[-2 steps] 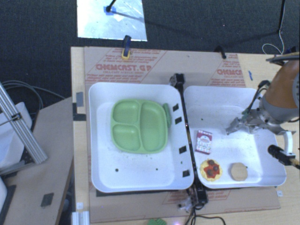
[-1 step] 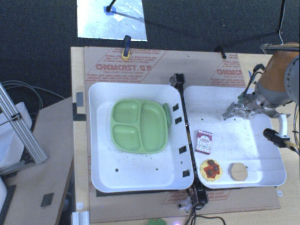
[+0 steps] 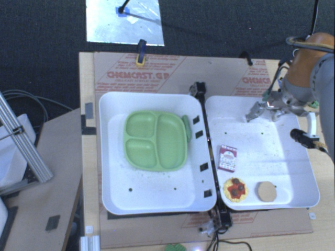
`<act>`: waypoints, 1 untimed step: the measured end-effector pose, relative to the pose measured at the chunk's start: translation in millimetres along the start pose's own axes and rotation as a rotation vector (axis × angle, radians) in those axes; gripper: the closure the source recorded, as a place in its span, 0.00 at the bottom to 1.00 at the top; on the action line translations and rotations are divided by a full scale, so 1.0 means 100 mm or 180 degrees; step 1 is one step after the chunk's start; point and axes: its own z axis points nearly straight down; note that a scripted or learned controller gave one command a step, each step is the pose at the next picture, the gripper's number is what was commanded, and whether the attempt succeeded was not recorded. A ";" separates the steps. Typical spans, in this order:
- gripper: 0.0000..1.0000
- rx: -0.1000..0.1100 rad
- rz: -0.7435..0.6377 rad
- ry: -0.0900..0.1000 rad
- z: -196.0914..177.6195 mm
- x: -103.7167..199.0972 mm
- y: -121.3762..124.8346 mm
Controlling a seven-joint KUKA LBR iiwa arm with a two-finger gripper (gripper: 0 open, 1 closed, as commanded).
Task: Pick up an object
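Observation:
The right bin (image 3: 261,124) holds three small objects near its front. A red and white packet (image 3: 227,158) lies by the bin's left wall. A round toy pizza with red topping (image 3: 236,189) sits in front of it, and a tan round cookie (image 3: 267,191) lies to the pizza's right. My gripper (image 3: 256,112) hangs over the back of the right bin, well away from all three objects and with nothing seen in it. The grey arm with its orange band (image 3: 309,61) comes in from the upper right.
A green divided plate (image 3: 156,140) lies in the left bin (image 3: 112,187). A black clip divider (image 3: 205,140) runs between the bins. A black and white part (image 3: 306,135) sticks out over the right bin's right side. A yellow clamp (image 3: 141,54) sits on the board behind.

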 end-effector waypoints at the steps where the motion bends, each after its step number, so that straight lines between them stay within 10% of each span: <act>1: 0.00 0.0017 0.0021 0.0003 0.02 -0.01 -0.83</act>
